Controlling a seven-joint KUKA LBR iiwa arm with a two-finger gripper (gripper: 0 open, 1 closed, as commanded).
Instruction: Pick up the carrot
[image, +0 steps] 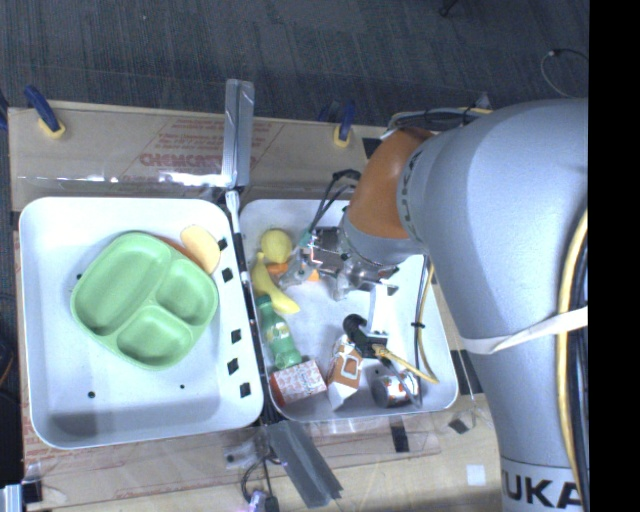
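The carrot (279, 268) shows as a small orange piece in the right bin (325, 312), tucked between a yellow lemon (275, 243) and a banana (272, 287) near the bin's left wall. Most of it is hidden by those fruits. My gripper (312, 252) is low in the right bin's upper middle, just to the right of the lemon and carrot, pointing toward them. The grey wrist and orange band (385, 195) cover the bin's upper right.
A green bottle (281, 342), a red and white box (298, 380), an orange carton (346, 368) and a dark metal object (388, 386) crowd the right bin's front. The left bin (60, 400) holds a green divided plate (145, 298) and a yellow-orange fruit (201, 246).
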